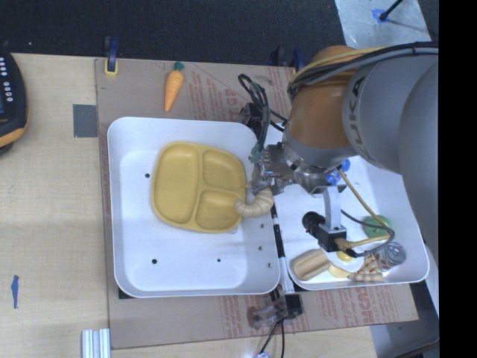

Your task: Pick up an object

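The arm point(373, 103), grey with an orange band, fills the upper right and reaches down over the gap between the two bins. Its pincer point(262, 177) sits at the left bin's point(134, 274) right edge, just above a beige croissant point(255, 204); whether it is open or closed I cannot tell. The croissant touches the yellow tray point(197, 186) in that bin. The right bin point(414, 233) holds bread and small items. A toy carrot point(173, 86) lies on the desk point(52, 222).
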{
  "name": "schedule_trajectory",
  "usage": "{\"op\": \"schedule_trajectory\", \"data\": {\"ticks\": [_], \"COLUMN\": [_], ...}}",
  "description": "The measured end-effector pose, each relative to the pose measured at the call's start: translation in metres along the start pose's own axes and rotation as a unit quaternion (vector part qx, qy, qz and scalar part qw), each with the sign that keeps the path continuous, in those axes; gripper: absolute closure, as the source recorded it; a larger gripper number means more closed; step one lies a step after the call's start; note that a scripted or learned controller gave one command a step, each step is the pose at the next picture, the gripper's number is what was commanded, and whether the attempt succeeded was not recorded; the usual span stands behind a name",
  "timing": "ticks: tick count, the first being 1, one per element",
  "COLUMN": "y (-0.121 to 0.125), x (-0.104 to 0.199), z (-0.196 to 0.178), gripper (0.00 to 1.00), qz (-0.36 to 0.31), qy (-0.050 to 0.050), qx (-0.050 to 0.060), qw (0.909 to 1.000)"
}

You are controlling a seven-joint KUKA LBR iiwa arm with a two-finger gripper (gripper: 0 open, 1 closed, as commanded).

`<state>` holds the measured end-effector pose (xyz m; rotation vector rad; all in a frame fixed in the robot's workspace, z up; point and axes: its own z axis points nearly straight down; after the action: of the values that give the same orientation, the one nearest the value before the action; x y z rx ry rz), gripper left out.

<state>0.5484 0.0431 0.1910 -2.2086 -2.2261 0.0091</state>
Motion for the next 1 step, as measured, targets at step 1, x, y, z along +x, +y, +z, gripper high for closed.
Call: {"op": "schedule_trajectory", "data": {"ticks": [1], "y": [-0.0340], "x": [-0.0652], "z": [-0.0245], "gripper": [1.00], "qz": [0.006], "qy": [-0.001], "qx": [-0.001], "qw": [1.0000]}}
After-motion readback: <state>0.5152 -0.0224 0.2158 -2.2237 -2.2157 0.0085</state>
